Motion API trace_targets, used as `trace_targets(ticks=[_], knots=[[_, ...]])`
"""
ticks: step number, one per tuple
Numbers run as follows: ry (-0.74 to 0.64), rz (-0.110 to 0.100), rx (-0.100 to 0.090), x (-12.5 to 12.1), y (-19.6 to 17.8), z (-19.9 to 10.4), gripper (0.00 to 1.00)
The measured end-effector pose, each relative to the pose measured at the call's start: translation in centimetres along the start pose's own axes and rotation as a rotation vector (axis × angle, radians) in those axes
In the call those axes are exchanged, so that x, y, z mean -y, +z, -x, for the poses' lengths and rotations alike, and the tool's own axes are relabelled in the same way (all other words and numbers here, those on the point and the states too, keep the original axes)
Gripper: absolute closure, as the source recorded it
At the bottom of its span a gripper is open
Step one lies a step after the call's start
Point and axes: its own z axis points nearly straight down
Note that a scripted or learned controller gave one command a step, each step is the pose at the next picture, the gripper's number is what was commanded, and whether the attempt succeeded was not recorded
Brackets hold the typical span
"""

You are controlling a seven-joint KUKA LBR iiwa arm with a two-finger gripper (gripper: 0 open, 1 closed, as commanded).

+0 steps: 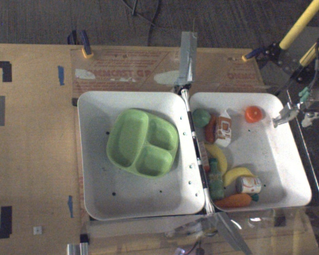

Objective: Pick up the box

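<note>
Camera view: at the near edge of the right bin (287, 169) we are seeing a carrot (234, 200), a small can (249, 185) and a banana (237, 174) lying close together by the divider. Farther up, the box (223, 130), a small white carton, is lying near the bin's left wall beside a green round item (201, 117). The gripper (285, 117) is hanging over the bin's far right rim, apart from the box; finger state we cannot tell. The left bin (95, 190) is holding a green tray (143, 141).
</note>
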Motion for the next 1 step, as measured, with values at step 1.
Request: trace_targets(ticks=[1], knots=[[0.032, -0.002, -0.001, 5.03, 10.96, 0.38, 0.00]])
